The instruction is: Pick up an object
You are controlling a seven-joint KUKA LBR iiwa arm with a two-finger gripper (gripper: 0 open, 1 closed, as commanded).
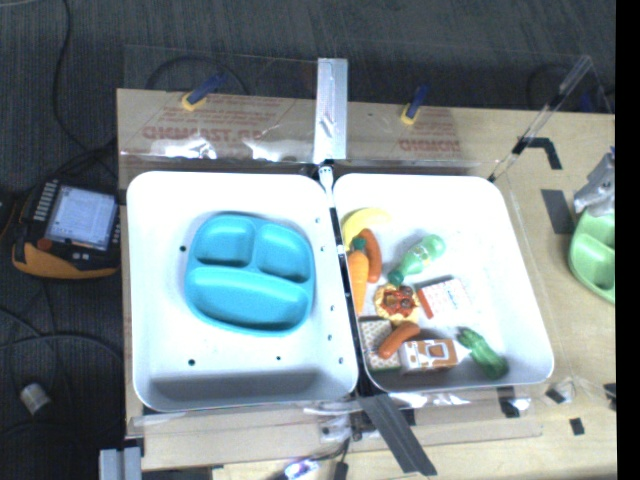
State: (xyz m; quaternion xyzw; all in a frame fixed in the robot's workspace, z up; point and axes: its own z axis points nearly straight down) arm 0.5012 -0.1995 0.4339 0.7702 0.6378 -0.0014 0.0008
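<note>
We log no pick so far: nothing is lifted, and all candidate objs lie in the right bin [520,268]. Along its left wall we see a yellow banana [362,220], orange carrot [358,278] and a sausage [371,253]; a green bottle [418,256] sits mid-bin, a small card [443,295] beside it, and a green pickle [482,351] near the front right. The left bin [160,368] holds a blue divided tray [250,283]. Claw state: we cannot tell. We judge approach, grasp and lift all remain.

Bright light from above, a bit fuzzy

The white bins [240,193] glow, shadows are soft, the plastic sheet [250,133] shines, and the floor [80,28] looks dark.
</note>
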